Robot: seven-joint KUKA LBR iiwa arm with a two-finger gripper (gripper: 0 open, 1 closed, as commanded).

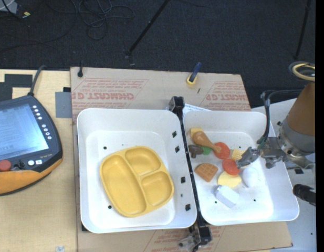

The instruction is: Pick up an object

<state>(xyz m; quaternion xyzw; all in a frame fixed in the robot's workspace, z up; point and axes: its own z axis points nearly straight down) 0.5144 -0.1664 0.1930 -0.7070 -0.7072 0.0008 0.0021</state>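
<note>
Left bin point(93, 140): yellow three-compartment tray point(136, 180) inside. Right bin point(280, 203): toy food cluster. My arm point(303, 119) enters at 3 o'clock. My pincer point(249, 158) low over right bin; cannot tell if spread or pressed. White egg point(251, 176) just beside it at 6 o'clock. Tomato point(230, 166) at 8 o'clock. Waffle point(206, 171) further at 9 o'clock.

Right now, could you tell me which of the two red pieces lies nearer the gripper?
The lower red piece, beside the gripper; the other lies farther left.
</note>
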